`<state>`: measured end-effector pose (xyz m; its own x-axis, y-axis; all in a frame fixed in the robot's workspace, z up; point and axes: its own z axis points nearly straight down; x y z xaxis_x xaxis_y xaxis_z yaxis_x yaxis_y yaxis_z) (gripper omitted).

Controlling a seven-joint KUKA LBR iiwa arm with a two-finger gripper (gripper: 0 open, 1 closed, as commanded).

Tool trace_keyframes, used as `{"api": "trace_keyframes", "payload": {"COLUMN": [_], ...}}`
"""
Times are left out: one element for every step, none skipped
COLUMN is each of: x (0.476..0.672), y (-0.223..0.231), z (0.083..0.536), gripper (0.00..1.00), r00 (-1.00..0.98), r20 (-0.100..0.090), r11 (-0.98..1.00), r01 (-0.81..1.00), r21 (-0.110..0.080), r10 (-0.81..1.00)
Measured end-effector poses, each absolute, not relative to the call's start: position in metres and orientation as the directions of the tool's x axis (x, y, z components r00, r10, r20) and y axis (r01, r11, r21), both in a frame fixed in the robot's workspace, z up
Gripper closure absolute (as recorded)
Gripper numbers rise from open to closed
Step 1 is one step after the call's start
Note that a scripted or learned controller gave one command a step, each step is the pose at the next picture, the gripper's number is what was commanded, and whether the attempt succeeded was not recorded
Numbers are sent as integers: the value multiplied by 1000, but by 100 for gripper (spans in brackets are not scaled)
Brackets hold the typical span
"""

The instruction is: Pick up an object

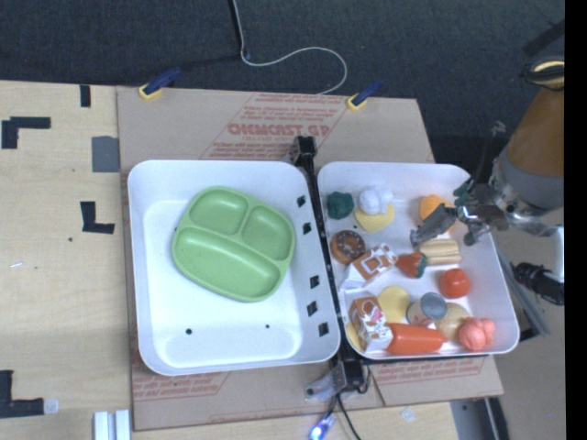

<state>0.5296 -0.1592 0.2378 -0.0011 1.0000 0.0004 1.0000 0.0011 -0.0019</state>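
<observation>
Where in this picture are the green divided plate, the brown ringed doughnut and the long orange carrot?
Green divided plastic plate [234, 242]: camera view, on its middle ridge.
Brown ringed toy doughnut [348, 245]: camera view, on its ring.
Long orange toy carrot [415, 338]: camera view, mid-length.

Green divided plate [233, 243], left bin [147, 246].

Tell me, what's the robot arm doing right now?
Gripper hovering over right bin. Toy food crowded below, nothing gripped yet. Green plate alone in left bin.

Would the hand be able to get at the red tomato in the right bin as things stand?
Probably yes. The hand hangs just above the red tomato, whose top is uncovered; the tan block beside it lies close but not over it.
</observation>
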Motion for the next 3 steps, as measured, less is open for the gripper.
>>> {"api": "trace_keyframes", "payload": {"x": [530, 482, 482], "y": [-158, -86, -20], "z": [248, 258, 180], "gripper": [100, 100, 100], "r00": [-3, -7, -6], "r20": [1, 4, 3], "r11": [3, 7, 6], "r01": [1000, 1000, 1000], "r21": [-2, -5, -10], "r10": [1000, 1000, 1000]}}
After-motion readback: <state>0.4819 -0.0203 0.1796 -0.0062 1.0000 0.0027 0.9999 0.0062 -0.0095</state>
